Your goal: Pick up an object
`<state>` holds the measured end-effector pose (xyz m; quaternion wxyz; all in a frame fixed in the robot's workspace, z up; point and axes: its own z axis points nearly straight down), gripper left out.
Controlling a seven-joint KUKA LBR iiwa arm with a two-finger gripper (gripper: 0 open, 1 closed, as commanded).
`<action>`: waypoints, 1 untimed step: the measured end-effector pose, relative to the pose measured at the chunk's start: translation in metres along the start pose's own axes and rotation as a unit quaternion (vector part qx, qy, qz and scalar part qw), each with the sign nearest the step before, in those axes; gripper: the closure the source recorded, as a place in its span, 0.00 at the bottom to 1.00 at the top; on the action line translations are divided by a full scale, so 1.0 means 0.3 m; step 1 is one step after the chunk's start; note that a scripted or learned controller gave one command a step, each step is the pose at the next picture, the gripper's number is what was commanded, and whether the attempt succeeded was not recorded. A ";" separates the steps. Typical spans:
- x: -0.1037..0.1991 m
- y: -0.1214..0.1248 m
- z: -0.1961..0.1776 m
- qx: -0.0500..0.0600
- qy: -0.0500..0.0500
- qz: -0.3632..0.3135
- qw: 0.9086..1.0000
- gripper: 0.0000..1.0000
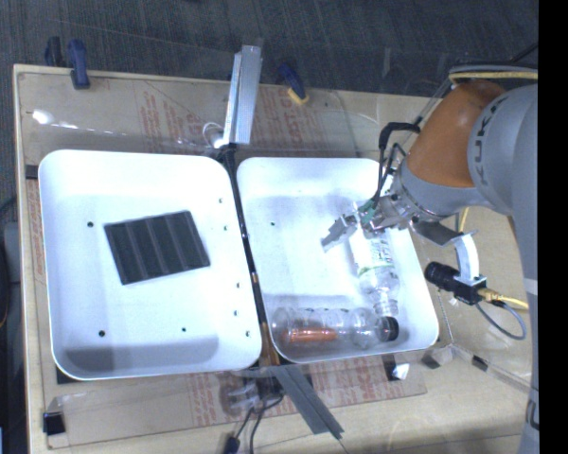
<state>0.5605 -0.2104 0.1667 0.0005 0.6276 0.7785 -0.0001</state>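
In the camera view, the gripper [346, 230] is hovering in the right bin [293, 183] beside a clear bottle [379, 272]; its fingers are looking spread and are gripping nothing, so the pick is seemingly still pending.

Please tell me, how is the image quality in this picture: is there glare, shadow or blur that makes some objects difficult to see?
In the camera view, the two white bins are brightly lit, almost washed out; the clear plastic bottles blend into the right bin's floor, their outlines soft; the dark ribbed rectangular pad is high-contrast and easy to see; a soft shadow lies along the left bin's near wall; the two-finger gripper looks slightly blurred.
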 end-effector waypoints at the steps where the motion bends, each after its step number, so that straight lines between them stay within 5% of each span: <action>1: -0.003 0.020 0.004 -0.002 -0.001 -0.012 1.000 0.00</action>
